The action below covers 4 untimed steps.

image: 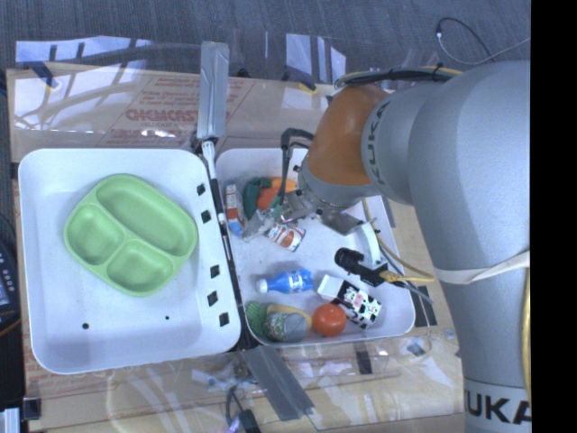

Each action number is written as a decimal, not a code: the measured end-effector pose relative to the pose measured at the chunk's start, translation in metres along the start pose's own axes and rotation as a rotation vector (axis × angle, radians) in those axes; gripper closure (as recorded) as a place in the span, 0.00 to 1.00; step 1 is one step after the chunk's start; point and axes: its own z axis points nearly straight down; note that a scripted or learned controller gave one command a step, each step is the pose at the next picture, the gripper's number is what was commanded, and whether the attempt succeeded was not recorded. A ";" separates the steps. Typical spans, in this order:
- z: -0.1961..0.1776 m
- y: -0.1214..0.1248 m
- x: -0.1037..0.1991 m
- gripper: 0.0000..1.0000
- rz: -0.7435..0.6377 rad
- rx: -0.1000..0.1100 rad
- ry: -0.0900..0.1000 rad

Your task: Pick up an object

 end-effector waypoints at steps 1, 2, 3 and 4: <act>-0.009 0.000 0.000 1.00 -0.004 0.002 0.000; -0.103 0.067 0.013 1.00 0.171 -0.003 -0.001; -0.102 0.067 0.013 0.00 0.171 -0.002 0.000; -0.019 0.025 -0.044 0.00 0.023 0.002 0.001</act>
